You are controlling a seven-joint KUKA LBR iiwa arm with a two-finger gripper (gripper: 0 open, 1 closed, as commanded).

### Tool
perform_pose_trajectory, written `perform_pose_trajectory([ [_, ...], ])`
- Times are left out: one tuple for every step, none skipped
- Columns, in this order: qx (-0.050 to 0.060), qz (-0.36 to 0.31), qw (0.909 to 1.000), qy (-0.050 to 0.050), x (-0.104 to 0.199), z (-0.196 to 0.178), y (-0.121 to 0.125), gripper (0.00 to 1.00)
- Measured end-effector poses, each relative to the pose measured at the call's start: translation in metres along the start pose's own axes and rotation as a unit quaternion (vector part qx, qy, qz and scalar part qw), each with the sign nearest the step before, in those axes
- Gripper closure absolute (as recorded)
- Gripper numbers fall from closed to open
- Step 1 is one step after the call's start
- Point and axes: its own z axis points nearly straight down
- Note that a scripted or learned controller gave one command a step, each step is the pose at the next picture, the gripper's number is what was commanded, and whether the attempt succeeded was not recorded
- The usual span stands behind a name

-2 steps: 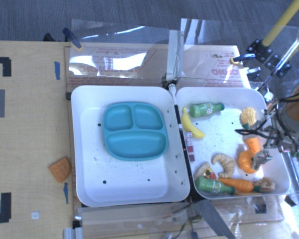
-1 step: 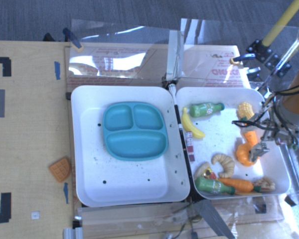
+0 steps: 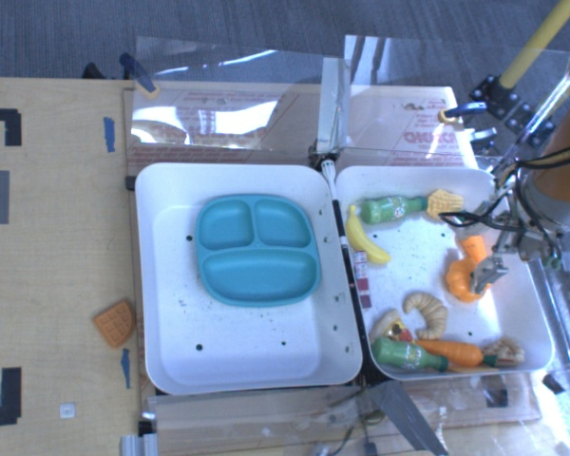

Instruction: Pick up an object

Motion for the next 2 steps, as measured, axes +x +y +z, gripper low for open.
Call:
perform_pose_trajectory([
  [0.001, 0.057, 0.9984, 0.0, -0.021, 0.001, 0.013, 0.0],
  [-0.003, 0.087, 0.9961, 0.012, -0.009, 0.018, 0.046, 0.0],
])
